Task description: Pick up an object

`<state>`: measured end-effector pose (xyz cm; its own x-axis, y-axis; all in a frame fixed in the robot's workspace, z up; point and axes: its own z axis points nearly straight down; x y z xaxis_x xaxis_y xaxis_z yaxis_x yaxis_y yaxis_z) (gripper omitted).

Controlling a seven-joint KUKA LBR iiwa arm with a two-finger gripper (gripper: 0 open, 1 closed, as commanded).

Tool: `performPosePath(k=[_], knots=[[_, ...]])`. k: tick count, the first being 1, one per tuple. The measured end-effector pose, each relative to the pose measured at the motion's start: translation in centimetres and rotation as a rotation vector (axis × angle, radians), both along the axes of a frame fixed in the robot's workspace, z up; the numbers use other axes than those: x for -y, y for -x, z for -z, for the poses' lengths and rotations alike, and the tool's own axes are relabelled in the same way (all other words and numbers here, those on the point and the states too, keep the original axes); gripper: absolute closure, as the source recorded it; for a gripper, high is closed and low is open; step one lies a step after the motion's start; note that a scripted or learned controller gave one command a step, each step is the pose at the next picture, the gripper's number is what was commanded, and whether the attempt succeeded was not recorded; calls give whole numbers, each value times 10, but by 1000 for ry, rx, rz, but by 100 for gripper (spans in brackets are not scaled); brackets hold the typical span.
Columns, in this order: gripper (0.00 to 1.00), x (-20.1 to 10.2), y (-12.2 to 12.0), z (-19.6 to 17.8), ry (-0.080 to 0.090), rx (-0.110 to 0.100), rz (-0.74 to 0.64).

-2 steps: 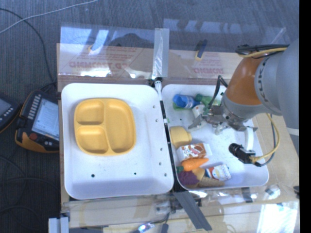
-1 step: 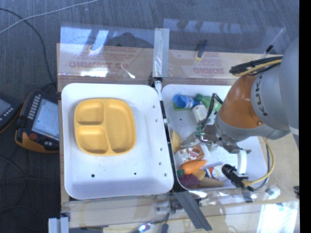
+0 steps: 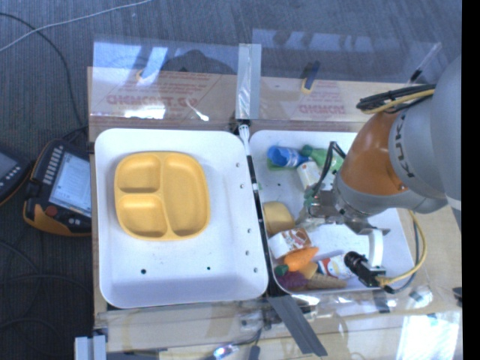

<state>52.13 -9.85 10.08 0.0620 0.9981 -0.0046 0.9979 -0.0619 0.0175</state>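
My gripper [image 3: 313, 205] hangs low in the right bin [image 3: 401, 235], under the orange-banded wrist [image 3: 371, 160]. It is just right of a yellow rounded block [image 3: 277, 217] and below a white bottle [image 3: 307, 175]. A blue bottle [image 3: 283, 156] and a green item [image 3: 319, 156] lie at the bin's far end. An orange carrot [image 3: 300, 259], a purple piece [image 3: 292, 280] and a printed white packet [image 3: 289, 240] sit at the near left corner. The arm hides the bin's middle.
The left bin [image 3: 225, 268] holds a yellow divided plate [image 3: 161, 193]. A ridge [image 3: 255, 201] separates the two bins. A black fitting and a yellow cable [image 3: 401, 272] trail from the arm near the right bin's front. A teach pendant [image 3: 60, 190] lies left of the bench.
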Motion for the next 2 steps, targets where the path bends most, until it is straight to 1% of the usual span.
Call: performPosePath(k=[1,2], knots=[[100,-33,-18,-82,-4,-19,-74],[0,-34,-18,-82,-5,-20,-74]])
